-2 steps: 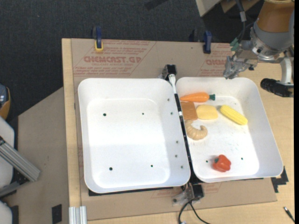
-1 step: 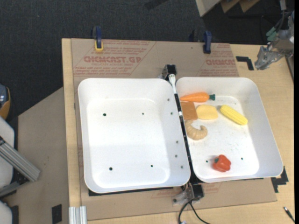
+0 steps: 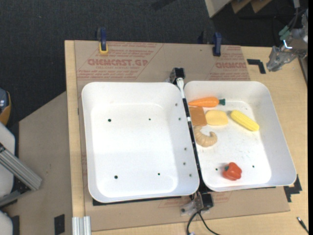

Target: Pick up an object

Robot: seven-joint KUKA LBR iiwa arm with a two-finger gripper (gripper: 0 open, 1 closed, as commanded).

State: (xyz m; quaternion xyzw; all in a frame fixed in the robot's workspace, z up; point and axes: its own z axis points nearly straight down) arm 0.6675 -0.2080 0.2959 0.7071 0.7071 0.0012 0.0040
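Two white bins [image 3: 93, 146] | brown board [image 3: 146, 58] | dark carpet [image 3: 49, 13]

Two blue clamps [image 3: 102, 35], brown board [image 3: 142, 58]

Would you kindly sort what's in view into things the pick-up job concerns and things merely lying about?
For the job:
gripper
carrot
corn
yellow block
brown slab
croissant
red pepper
right bin

Lying about:
left bin
blue clamps
cardboard sheet
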